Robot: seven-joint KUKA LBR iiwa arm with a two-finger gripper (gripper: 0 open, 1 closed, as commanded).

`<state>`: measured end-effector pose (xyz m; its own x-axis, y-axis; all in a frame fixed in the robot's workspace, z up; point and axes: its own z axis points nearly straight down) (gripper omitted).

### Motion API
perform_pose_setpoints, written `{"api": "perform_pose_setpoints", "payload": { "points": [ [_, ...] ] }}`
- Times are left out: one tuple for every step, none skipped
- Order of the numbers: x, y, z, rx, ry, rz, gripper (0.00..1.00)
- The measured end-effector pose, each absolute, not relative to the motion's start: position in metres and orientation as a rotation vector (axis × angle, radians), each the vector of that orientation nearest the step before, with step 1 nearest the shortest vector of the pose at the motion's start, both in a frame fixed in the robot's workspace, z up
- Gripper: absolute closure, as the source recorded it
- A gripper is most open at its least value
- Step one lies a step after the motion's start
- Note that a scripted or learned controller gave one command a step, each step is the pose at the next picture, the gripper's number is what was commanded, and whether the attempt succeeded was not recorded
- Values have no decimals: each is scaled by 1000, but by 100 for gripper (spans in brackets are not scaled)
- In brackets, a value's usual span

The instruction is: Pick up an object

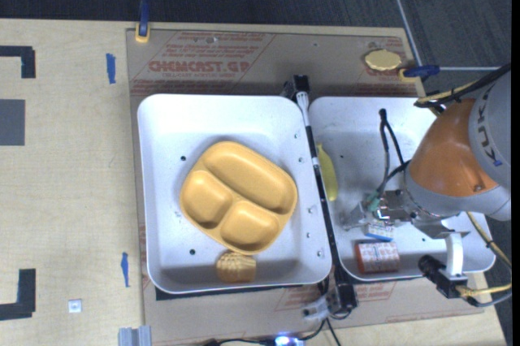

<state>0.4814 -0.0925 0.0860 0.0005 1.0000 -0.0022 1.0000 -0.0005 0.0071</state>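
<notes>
Cardboard [268, 52] printed "CHEMCAST GP"

The arm [479, 153] is showing grey casing with a broad orange band above the wrist. Black cables are looping from its wrist toward ten o'clock. White-and-black fittings are sitting beneath.

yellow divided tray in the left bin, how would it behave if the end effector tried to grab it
The yellow divided tray looks like thin moulded plastic, so probably light for its size. Its rounded, glossy humps suggest that fingers may slip off; the rim seems a better hold. It is broad and lies upside down and flat in the left bin, so it would likely slide rather than tip or roll.
</notes>
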Motion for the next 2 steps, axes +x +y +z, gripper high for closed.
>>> {"api": "perform_pose_setpoints", "payload": {
  "points": [
    [481,-93,86,2217,2216,6,0],
    [481,-93,86,2217,2218,6,0]
  ]
}}
